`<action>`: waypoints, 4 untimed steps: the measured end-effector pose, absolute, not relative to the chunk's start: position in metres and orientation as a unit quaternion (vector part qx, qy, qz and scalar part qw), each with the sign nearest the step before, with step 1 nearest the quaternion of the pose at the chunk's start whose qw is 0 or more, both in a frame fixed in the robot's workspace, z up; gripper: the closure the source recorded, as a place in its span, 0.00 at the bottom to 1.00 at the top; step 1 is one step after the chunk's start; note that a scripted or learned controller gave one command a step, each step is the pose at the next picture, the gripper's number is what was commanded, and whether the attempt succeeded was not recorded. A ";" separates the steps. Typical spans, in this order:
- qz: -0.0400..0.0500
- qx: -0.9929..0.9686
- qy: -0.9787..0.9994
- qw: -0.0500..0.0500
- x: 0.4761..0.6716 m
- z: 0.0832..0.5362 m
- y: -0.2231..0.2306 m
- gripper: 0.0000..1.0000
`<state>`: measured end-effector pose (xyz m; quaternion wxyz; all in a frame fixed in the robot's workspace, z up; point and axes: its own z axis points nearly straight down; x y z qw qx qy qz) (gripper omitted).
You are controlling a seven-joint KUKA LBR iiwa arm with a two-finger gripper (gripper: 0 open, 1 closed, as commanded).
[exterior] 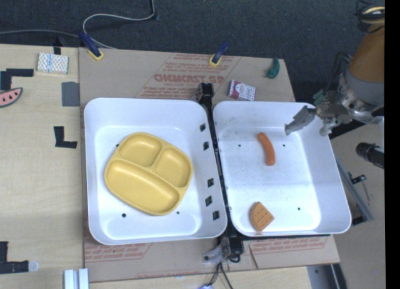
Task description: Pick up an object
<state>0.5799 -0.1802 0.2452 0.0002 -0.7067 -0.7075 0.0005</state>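
Your end effector (310,121) hangs over the right bin (325,184) at about 2 o'clock of its floor, its fingers spread wide with nothing between them; one grey finger (299,121) points down toward the bin's upper right corner. The sausage (267,149) lies apart from it, near the bin's center toward 12 o'clock, and the cracker (261,216) rests at 6 o'clock by the front wall. In the left bin (100,156), you see a yellow divided plate (148,172) lying flat on the desk's (37,156) side.
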 end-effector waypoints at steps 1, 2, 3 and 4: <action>0.001 -0.707 -0.707 0.002 0.583 0.117 -0.185 0.00; -0.001 -0.707 -0.708 -0.002 0.553 0.087 -0.191 0.00; -0.002 -0.706 -0.708 0.000 0.607 0.087 -0.221 0.00; 0.004 -0.705 -0.709 0.004 0.664 0.085 -0.206 0.00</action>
